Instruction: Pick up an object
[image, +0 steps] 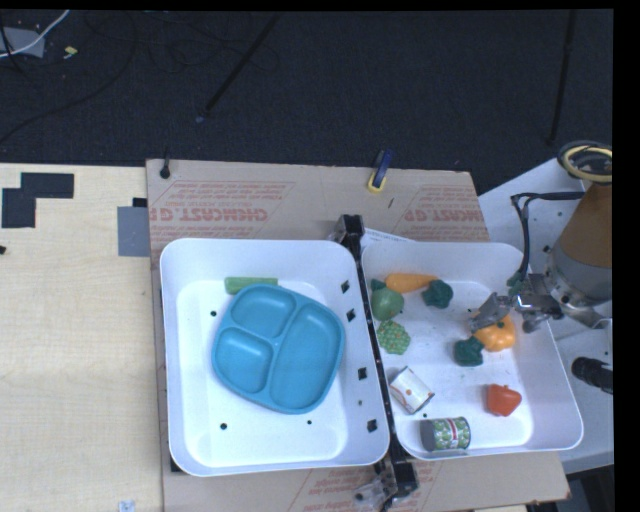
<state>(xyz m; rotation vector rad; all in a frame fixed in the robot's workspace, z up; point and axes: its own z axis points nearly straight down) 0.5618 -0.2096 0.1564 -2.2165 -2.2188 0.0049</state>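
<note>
The arm reaches in from three o'clock and its hand (497, 312) sits low in the right bin (560, 420), directly over a small orange-yellow toy (497, 336) that lies toward the three o'clock side of that bin. The grey fingers seem to straddle the top of the toy, but the view is too small and slanted to tell whether they are spread or pressed together, so it cannot be said whether the toy is gripped. The toy looks to rest on the bin floor, so the lift does not appear done; by this reckoning the task is at the grasp stage, with closing, raising and confirming a hold left to do. Just beside the toy at seven o'clock lies a dark green piece (468, 351), close enough to be nudged. Elsewhere in the right bin, an orange carrot-like piece (410, 283) and a dark green broccoli-like piece (436, 293) lie toward twelve o'clock, two lighter green pieces (388, 304) (393, 337) toward nine o'clock, a red pepper-like toy (503, 399) toward five o'clock, and a small white carton (410, 389) and a tipped can (445, 433) toward six o'clock. The left bin (180, 420) holds a blue divided plate (278, 346) with a green strip (250, 284) at its eleven o'clock edge. Both bins sit on cardboard on the desk (70, 340).
</note>
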